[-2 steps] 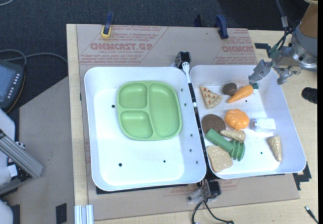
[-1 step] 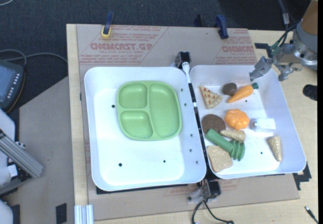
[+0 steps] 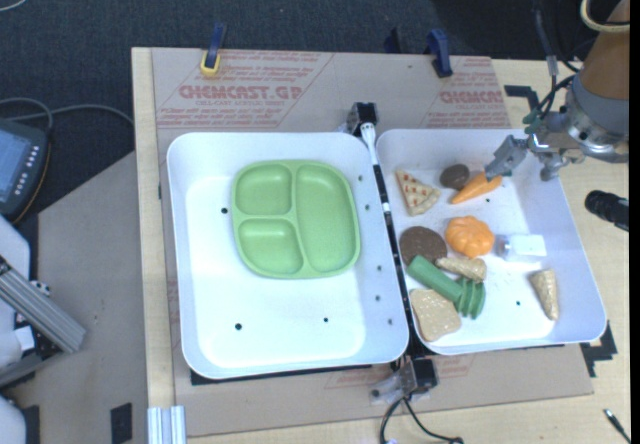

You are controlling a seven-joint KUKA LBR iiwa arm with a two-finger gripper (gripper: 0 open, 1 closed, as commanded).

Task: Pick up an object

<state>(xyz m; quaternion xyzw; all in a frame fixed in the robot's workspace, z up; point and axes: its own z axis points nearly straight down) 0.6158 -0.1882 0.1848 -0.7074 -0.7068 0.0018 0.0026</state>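
Observation:
The right bin [image 3: 580, 232] holds several toy foods. Among them are an orange carrot [image 3: 475, 188], a small brown round piece [image 3: 455, 175], a waffle-patterned wedge [image 3: 415, 192], a round orange fruit [image 3: 470, 235], a dark brown patty [image 3: 422, 242], a green vegetable [image 3: 450, 284], a bread slice [image 3: 435, 314], a tan cone [image 3: 545, 292] and a white packet [image 3: 525, 247]. My gripper [image 3: 526, 162] hangs over the bin's far right part, just right of the carrot's tip. It is open, with nothing between its fingers.
The left bin [image 3: 200, 312] holds a green divided plate [image 3: 297, 219]. A black divider [image 3: 378, 192] runs between the bins. Two clamps [image 3: 212, 54] [image 3: 438, 52] grip the cardboard at the back. The arm's wrist [image 3: 600, 102] comes in from the upper right.

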